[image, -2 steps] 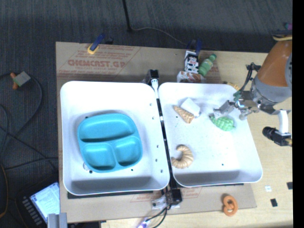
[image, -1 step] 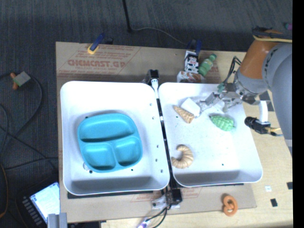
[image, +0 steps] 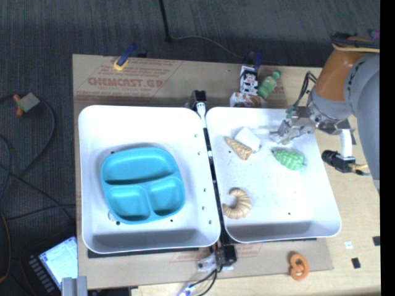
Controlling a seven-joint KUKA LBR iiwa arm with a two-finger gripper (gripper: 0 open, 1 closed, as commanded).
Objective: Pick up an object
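Hovering with the claw (image: 289,130) low in the right bin (image: 321,214), grip state impossible to tell and nothing seen held, sitting just above and beside the green object (image: 289,158), lying close below it, long axis slanting down-right.

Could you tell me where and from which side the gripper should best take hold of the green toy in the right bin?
I would grip the green toy across its narrow middle, coming straight down from above. It lies flat and elongated on the right bin floor, apart from the other items, and the gripper hangs just above it, towards the back wall.
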